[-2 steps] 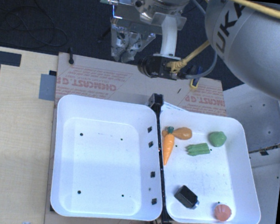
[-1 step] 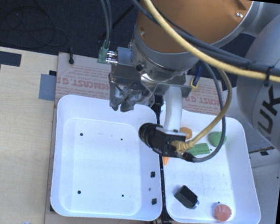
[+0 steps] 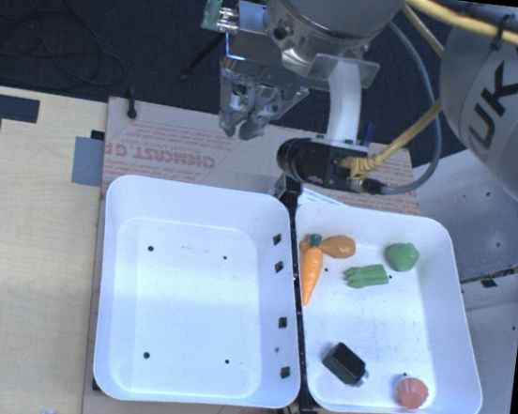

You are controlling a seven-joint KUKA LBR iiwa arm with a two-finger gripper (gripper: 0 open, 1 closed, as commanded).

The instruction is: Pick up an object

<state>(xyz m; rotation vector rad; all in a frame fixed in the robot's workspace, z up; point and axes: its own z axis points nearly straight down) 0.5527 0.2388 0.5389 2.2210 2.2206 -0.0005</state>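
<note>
Above the far rim of the left bin (image 3: pixel 119 194), your hand (image 3: pixel 243 125) hangs high with nothing between its fingers; whether they stand apart, you cannot tell. Every object lies in the right bin (image 3: pixel 459 303): carrot (image 3: pixel 310 272), green pod (image 3: pixel 365 277), black block (image 3: pixel 345 363), pink ball (image 3: pixel 411 393). Picking has not begun; choosing, descending and grasping all remain

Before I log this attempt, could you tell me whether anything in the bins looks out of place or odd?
Nothing stands out. The carrot, orange piece, two green pieces, black block and pink ball all lie loose inside the right bin, none spilled. The gripper hangs above the bins' far edge.
</note>
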